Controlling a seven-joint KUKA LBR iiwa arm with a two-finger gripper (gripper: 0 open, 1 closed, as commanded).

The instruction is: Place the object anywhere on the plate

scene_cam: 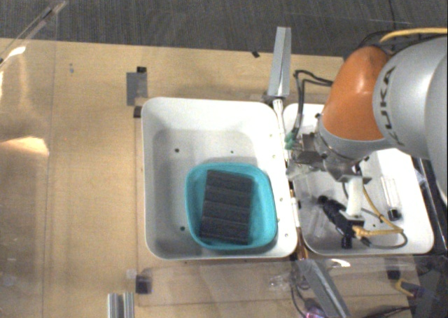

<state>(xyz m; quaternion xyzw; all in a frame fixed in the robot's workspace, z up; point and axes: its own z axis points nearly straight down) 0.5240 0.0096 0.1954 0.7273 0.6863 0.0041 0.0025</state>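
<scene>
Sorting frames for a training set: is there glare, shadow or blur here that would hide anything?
Camera view: pale glare streaks the bench at far left, away from the bins; the left bin is evenly lit, with soft shading on its floor; the block on the plate shows clear ridges; the arm looks slightly soft and covers part of the right bin.

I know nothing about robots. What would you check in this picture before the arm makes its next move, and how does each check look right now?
1. The teal plate sits flat in the left bin: ok.
2. The dark ridged block lies on the plate: ok.
3. The block stays inside the plate's rim, nothing overhanging: ok.
4. The arm hangs over the right bin, away from the plate: ok.
5. The right bin's floor beneath the arm is free of things: cannot tell.
</scene>
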